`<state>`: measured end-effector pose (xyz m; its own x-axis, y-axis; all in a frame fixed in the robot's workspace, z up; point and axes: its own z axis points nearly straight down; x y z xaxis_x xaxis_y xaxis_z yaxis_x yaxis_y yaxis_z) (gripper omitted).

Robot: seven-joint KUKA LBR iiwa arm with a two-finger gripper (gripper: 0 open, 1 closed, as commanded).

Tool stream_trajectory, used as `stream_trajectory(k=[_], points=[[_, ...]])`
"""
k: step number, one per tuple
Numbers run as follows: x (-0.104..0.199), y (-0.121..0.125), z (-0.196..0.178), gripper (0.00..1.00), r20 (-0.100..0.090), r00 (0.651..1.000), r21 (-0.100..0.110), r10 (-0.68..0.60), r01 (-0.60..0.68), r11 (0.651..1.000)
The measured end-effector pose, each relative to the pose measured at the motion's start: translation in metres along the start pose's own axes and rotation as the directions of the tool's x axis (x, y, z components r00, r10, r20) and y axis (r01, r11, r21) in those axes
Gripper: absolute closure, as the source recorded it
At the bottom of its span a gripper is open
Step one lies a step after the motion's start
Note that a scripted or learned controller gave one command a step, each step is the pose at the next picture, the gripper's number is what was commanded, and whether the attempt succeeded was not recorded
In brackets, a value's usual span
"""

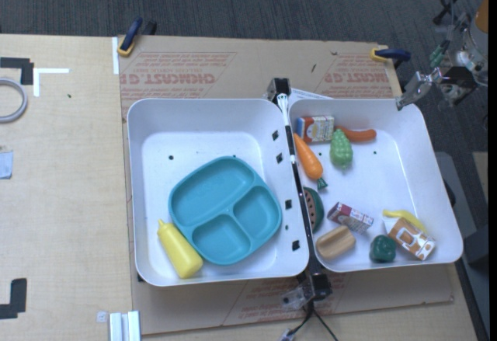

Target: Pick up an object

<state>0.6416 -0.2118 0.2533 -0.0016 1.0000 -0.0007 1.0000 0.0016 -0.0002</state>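
The right bin (431, 153) holds several toy foods: an orange carrot (308, 158), a green bunch of grapes (341, 147), a red sausage (359, 134), a small carton (317, 128), a watermelon slice (313, 209), a red-and-white packet (350, 216), a hot dog bun (335, 241), a dark green pepper (382, 248) and an orange carton (410, 238). My gripper (411, 92) hovers over the far right corner of this bin, well above the items and away from them. Nothing is seen in it.
The left bin (155, 137) carries a teal divided plate (225, 210) and a yellow mustard bottle (178, 248) at its near left corner. Black clips (279, 88) join the bins along the middle wall. Blue clamps (130, 36) hold the cardboard underlay.
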Motion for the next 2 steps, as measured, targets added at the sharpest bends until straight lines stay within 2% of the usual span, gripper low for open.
stream_trajectory(k=[1,2], points=[[0.055,-0.019,0.110,0.00,-0.001,0.996,0.000,0.086,-0.086,0.996],[0.110,0.016,0.159,0.00,0.003,0.998,0.008,0.067,-0.067,0.998]])
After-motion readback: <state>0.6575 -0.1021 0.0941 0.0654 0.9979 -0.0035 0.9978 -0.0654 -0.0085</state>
